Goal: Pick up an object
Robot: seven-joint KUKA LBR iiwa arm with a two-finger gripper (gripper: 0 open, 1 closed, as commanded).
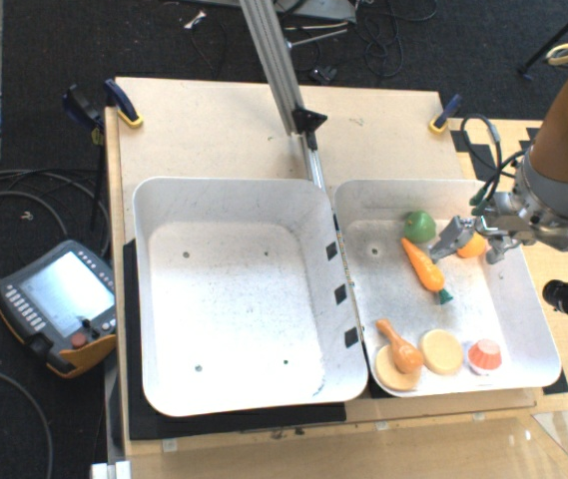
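My gripper (474, 243) hangs over the upper part of the right bin (523, 312), with its fingers spread to either side of a small orange fruit (471, 246). There are gaps between the fingers and the fruit, so the gripper is open. Just left of it, an orange carrot with a green tip (425, 265) lies at a slant. A green round fruit (419, 226) sits above the carrot. Near the bin's front edge lie a tan drumstick (400, 344), a yellow disc (442, 352) and a pink-and-white cupcake (484, 356).
The left bin (229, 287) stands beside the right one, and they share a raised middle wall (343, 277). A slanted metal pole (279, 63) rises from the back of the bench. A teach pendant (59, 307) lies on the floor at the left.
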